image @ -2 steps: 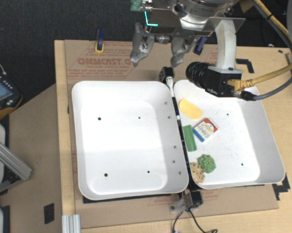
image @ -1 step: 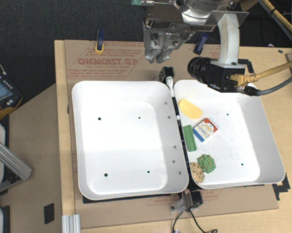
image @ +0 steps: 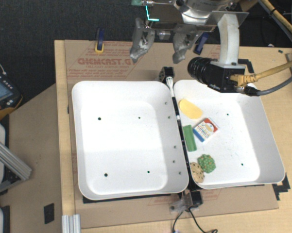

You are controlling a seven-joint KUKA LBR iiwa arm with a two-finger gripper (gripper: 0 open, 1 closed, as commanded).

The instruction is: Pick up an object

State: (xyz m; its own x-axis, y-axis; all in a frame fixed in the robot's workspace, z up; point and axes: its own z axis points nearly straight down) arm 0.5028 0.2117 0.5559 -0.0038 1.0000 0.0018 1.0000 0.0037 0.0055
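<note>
My gripper hangs high at the top of the view, above the back edge of the bins, its two grey fingers spread apart with nothing between them. In the right bin lie a yellow piece, a green bar, a small red, white and blue packet, a green bumpy lump and a speckled tan cookie-like disc. They cluster along that bin's left side, well below and right of the gripper.
The left bin sits beside the right one on a cardboard sheet. A black cylinder with a hose juts over the right bin's back edge. A blue-and-yellow clamp stands at the cardboard's far edge.
</note>
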